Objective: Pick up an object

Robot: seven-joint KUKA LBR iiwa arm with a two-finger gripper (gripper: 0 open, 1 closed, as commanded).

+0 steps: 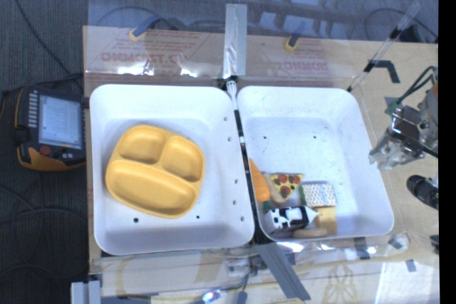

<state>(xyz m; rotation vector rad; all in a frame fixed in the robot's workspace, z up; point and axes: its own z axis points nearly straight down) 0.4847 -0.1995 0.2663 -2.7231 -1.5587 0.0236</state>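
two shallow white bins are sitting side by side on the bench in the camera view; the left bin point(100, 174) is holding a yellow divided plate point(155, 169), which is lying flat near the bin's middle with its three compartments facing up; the right bin point(313, 117) is holding a small cluster of things crowded into its near left corner; an orange carrot-shaped piece point(258, 181) is lying along the left wall; just beside it a small card printed with a pizza slice point(286, 186) is resting, and a grey textured block point(318, 192) is touching that card's right side; below them a black and white toy point(286, 218) is lying against the near wall, with a tan piece point(318, 223) just to its right; the far half of this bin is showing bare white floor; the gripper point(390, 153) is hanging outside the right bin, just beyond its right wall and over the bench, well apart from the cluster; whether it is spread or pressed together i cannot tell, as the metal parts are blurring together; nothing is showing in its grasp; a teach pendant point(51, 126) is lying on the floor left of the bench
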